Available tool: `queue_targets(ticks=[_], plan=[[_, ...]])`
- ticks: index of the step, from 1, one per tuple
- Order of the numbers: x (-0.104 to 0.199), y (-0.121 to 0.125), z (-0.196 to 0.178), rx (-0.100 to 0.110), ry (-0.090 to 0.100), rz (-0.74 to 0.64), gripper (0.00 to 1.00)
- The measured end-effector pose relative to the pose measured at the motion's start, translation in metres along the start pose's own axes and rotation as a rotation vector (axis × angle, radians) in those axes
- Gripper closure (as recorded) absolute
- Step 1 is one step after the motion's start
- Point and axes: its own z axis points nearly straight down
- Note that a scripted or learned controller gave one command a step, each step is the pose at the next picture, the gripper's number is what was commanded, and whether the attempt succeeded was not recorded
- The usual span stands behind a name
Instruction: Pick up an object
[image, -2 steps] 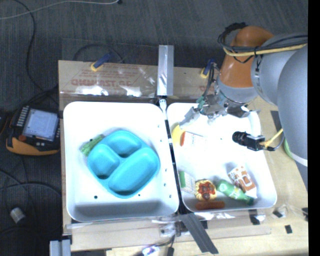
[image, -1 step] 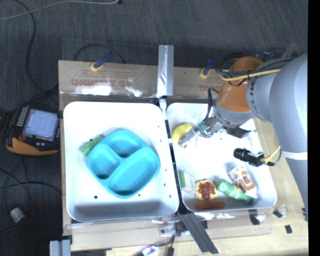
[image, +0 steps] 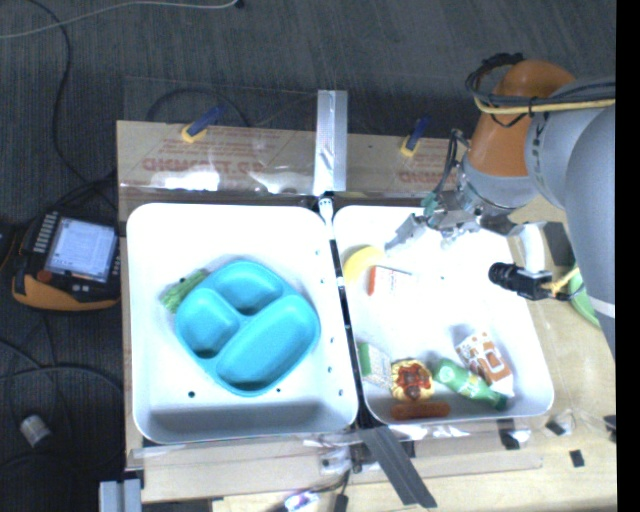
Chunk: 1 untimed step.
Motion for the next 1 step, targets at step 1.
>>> queue_targets(ticks=[1], plan=[[0.0185, 0.0186, 0.0782, -0.010, 0.003, 0.279, 0.00]])
